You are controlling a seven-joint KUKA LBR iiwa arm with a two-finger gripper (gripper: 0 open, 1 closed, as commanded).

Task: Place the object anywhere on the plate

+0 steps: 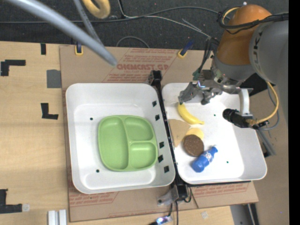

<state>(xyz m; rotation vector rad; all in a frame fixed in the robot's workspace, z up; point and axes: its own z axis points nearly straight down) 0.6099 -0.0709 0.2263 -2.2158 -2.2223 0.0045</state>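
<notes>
The gripper (193, 93), fingers spread and holding nothing, hovers just above the banana (188, 115), whose long axis slants down-right, well right of the green plate (127, 143).

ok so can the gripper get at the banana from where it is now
Probably yes. The gripper hangs at the back of the right bin, just above the banana, whose upper end lies bare. The brown cookie and blue bottle lie further forward, out of its way.
</notes>
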